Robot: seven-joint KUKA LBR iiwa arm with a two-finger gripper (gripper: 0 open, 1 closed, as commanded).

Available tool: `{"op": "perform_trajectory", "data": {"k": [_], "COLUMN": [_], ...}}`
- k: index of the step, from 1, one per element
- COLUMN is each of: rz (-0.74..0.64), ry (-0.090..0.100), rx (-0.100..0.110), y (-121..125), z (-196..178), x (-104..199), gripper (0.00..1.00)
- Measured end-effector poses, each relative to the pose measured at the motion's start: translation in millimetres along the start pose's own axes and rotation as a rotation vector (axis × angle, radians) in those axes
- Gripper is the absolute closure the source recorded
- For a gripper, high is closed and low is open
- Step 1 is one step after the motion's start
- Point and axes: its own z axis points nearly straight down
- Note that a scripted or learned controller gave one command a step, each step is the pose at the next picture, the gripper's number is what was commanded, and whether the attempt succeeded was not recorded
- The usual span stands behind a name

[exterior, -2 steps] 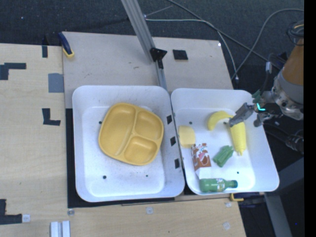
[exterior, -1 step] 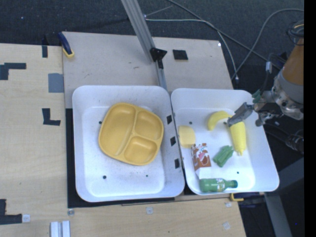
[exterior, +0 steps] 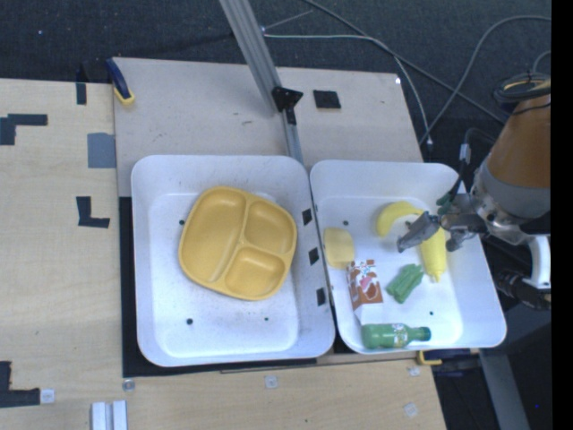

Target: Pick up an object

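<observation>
The end effector point(exterior: 428, 232) hangs low over the right bin point(exterior: 474, 330), its dark fingers spread apart with nothing between them. A yellow banana-shaped piece point(exterior: 433, 256) lies at its 6 o'clock, just beside the tips (whether touching, I cannot tell). At the bin's 6 o'clock rests a green bottle point(exterior: 395, 334). The left bin point(exterior: 161, 330) holds a yellow divided tray point(exterior: 238, 241).

A yellow banana point(exterior: 433, 254) lies in the right bin point(exterior: 474, 325), beside a green bottle point(exterior: 395, 334).
</observation>
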Motion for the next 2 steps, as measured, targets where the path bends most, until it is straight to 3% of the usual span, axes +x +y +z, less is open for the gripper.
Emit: {"op": "perform_trajectory", "data": {"k": [1, 2], "rz": [-0.001, 0.0], "ry": [0.0, -0.002], "rx": [0.001, -0.015], "y": [-2, 6], "z": [64, 94], "x": [6, 11], "gripper": [0.0, 0.0]}}
